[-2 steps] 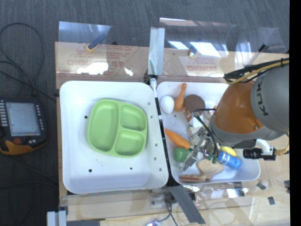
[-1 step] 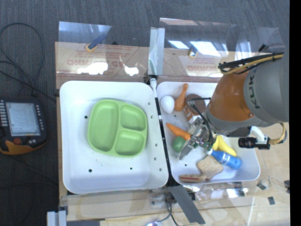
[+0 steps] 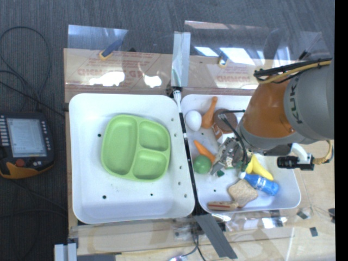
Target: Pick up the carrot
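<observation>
The carrot [image 3: 204, 149], small and orange, lies in the right bin [image 3: 288, 200] near its left wall, just above a green ball [image 3: 202, 165]. My gripper [image 3: 227, 157] hangs low over the bin, right of the carrot and a short gap away from it. Its tip is close to the green ball's right side. The grey arm with its orange band [image 3: 266, 116] reaches in from the right and covers the bin's upper right part. Nothing shows as held.
Also in the right bin are a white egg [image 3: 193, 119], a longer orange piece [image 3: 210, 113], a brown item [image 3: 223, 126], a yellow banana [image 3: 259, 168], a blue bottle [image 3: 265, 185] and a bread slice [image 3: 242, 192]. The left bin [image 3: 87, 200] holds a green divided plate [image 3: 136, 147].
</observation>
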You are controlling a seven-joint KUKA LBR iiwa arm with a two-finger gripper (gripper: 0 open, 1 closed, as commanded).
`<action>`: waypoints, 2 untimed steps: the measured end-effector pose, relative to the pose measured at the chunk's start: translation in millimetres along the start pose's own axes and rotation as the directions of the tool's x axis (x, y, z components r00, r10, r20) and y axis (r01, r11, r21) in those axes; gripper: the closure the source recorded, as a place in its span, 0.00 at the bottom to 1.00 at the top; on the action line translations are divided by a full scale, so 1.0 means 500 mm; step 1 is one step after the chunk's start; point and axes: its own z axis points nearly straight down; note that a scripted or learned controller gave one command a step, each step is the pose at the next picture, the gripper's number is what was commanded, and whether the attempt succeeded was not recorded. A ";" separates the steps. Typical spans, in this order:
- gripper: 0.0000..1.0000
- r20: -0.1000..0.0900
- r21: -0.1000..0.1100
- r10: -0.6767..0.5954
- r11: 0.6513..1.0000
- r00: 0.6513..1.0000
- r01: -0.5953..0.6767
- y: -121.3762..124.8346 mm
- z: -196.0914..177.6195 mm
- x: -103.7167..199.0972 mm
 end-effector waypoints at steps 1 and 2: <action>1.00 -0.015 0.008 0.185 0.983 0.983 -0.185 0.063 -0.168 0.150; 1.00 -0.019 0.015 0.186 0.983 0.982 -0.185 0.062 -0.178 0.149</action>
